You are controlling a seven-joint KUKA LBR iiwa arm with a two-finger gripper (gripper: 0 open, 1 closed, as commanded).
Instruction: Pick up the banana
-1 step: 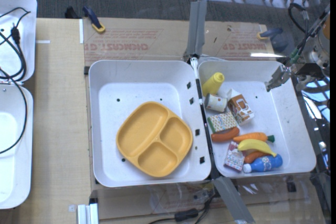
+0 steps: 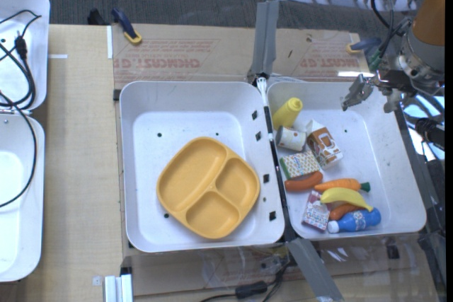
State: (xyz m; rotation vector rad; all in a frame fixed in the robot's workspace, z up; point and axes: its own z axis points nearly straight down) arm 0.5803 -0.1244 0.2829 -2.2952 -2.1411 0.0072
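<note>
The yellow banana lies in the right bin near its front, between an orange carrot behind it and a blue bottle in front of it. My gripper hangs over the bin's far right corner, well behind the banana and to its right. The gripper is open, with one dark finger to the left, the other to the right, and nothing between them.
Also in the right bin are a yellow bottle, a small can, a brown-and-white carton, a green box, a red sausage and a red packet. A yellow divided plate lies in the left bin.
</note>
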